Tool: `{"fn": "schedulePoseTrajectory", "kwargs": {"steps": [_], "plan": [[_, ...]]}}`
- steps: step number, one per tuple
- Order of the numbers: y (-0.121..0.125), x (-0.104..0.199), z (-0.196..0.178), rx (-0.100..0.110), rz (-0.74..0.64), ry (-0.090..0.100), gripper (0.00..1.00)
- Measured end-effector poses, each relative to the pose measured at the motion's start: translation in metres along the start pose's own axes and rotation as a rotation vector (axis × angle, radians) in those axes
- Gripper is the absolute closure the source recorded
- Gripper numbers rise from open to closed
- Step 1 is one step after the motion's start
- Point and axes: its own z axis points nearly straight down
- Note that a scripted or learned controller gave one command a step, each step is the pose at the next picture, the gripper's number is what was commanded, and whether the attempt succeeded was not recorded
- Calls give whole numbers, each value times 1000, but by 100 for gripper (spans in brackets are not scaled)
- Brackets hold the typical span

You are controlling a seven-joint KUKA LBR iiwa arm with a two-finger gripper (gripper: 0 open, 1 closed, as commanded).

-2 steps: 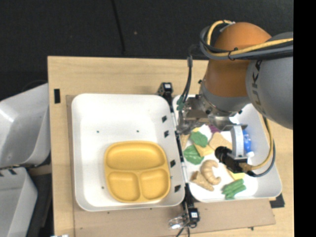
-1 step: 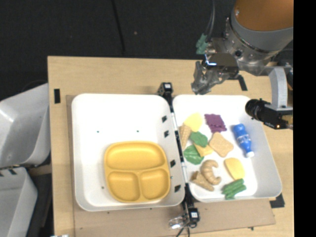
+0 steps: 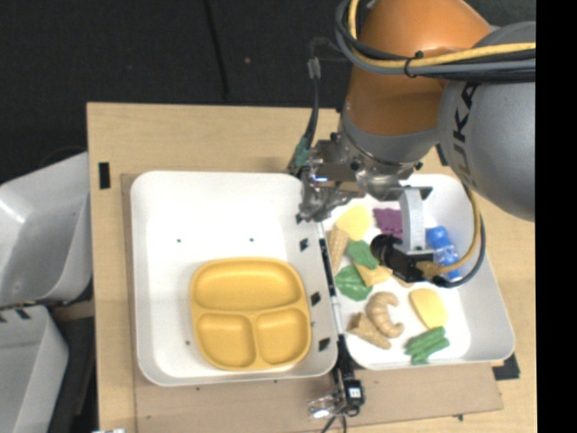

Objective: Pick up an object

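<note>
Camera view: croissant (image 3: 386, 315) in right bin (image 3: 480, 318)

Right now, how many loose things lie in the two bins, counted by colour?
Yellow tray: 1
Yellow pieces: 2
Green pieces: 3
Tan pieces: 3
Purple piece: 1
Blue piece: 1
Total: 11, roughly; the pile overlaps in places.

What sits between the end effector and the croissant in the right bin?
A cone and a green toy lie between the end effector and the croissant; nothing covers the croissant from above.
</note>
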Motion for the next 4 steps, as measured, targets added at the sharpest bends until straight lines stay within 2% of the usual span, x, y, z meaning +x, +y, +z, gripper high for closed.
{"fn": "schedulePoseTrajectory", "kwargs": {"steps": [1, 2, 3, 4], "plan": [[-32, 81, 140, 4, -7, 2, 100], [-47, 141, 20, -24, -10, 11, 100], [-28, 136, 148, -6, 2, -1, 100], [-24, 137, 252, -17, 2, 5, 100]]}}
